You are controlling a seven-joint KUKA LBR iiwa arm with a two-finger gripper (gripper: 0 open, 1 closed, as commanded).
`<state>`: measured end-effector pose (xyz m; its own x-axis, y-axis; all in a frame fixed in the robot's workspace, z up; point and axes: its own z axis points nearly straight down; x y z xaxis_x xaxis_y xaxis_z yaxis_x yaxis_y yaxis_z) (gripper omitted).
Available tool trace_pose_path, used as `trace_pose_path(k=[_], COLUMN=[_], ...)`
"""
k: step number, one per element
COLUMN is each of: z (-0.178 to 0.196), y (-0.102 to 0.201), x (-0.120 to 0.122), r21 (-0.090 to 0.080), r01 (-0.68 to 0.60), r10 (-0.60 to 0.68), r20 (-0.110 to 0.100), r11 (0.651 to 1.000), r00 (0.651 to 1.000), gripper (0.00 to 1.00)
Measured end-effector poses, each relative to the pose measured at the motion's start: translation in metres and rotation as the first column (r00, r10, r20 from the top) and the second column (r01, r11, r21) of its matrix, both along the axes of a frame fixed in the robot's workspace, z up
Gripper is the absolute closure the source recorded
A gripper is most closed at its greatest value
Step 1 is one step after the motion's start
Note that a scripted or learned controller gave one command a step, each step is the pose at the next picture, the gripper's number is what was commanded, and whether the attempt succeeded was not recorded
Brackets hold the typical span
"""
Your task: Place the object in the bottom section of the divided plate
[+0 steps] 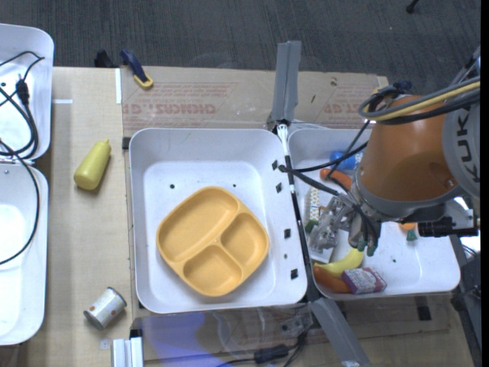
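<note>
Hovering low over the right bin, the gripper hangs among a small heap of toy food, and whether it is clenched, released or grasping anything cannot be told, since the orange-banded wrist and cabling block the view from above. Which item is meant as the task's object is not certain; the nearest candidate is the yellow banana, lying just below the gripper beside an orange-red piece and a small purple-and-white packet. Judged by its look, the banana is a light, hollow plastic toy, stiff and rather slick, with a curve that would tend to roll or squirt out of a pinch; a hold across its thicker middle seems safer than one at either tapering tip. The packet looks soft and crinkly. An orange carrot-like piece and something blue lie farther up that bin, partly under the arm. The left bin holds the divided plate, yellow and set at a slant, with one long section at its upper left and two smaller ones; the bottom section has nothing in it. Outside the bins, a yellow bottle and a small can lie on the bench.
</note>
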<state>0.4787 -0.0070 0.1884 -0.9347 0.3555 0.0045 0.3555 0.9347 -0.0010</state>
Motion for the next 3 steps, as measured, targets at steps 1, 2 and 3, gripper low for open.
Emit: trace_pose_path(k=[1, 2, 3], z=[-0.001, -0.032, -0.032], y=[0.068, 0.167, 0.167], x=[0.024, 0.028, 0.028], r21=[-0.002, -0.004, -0.004], r01=[0.013, 0.097, 0.097], r10=[-0.013, -0.097, -0.097], r20=[0.0, 0.0, 0.0], r11=[1.0, 0.995, 0.995], r00=[1.0, 0.995, 0.995], gripper=[1.0, 1.0, 0.0])
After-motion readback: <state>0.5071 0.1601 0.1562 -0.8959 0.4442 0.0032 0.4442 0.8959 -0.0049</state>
